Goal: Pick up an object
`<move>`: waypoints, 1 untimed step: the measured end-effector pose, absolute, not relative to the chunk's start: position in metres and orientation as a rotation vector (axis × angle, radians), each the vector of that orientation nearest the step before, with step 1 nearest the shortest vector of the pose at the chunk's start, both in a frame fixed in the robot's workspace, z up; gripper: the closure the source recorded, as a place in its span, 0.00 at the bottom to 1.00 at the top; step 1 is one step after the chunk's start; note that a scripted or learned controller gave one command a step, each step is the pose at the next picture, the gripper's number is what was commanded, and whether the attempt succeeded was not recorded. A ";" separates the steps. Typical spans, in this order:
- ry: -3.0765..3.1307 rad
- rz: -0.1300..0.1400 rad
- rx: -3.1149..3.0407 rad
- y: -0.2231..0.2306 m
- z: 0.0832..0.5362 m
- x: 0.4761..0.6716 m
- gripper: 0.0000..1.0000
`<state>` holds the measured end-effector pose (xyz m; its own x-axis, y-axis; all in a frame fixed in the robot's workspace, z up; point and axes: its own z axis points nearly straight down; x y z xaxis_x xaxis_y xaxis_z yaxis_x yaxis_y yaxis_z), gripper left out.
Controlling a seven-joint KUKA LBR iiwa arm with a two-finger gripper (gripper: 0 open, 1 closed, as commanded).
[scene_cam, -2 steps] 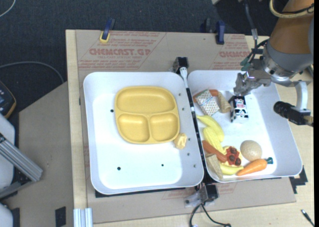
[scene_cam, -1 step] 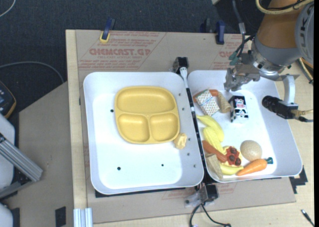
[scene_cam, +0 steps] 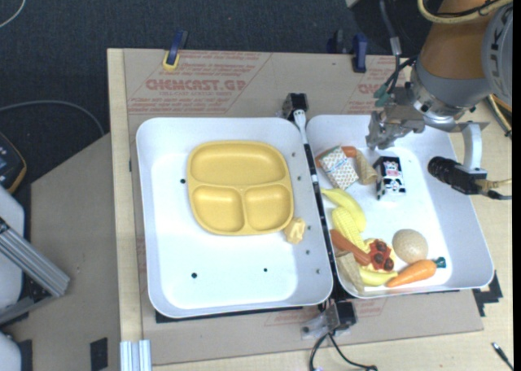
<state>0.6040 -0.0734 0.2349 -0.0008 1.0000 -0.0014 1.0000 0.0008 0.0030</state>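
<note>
Several toy foods crowd the right bin (scene_cam: 470,223), a corn cob (scene_cam: 346,208) and carrot (scene_cam: 413,272) among them; the gripper (scene_cam: 384,135) hovers over the bin's far end (jaw state: cannot tell), probably lining up on the small black-and-white carton (scene_cam: 391,177) just below it.

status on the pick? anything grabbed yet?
Done: the gripper is over the right bin, near its far edge. In hand: nothing visibly held; it hangs just above the small black-and-white toy and beside the wrapped block. Left: the grasp and lift. The carrot, egg and banana lie in the bin.
</note>
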 end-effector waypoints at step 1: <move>2.218 0.001 2.220 -0.083 0.229 0.608 1.00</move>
<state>0.6079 -0.0828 0.2286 0.0011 1.0000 -0.0021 1.0000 -0.0011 0.0027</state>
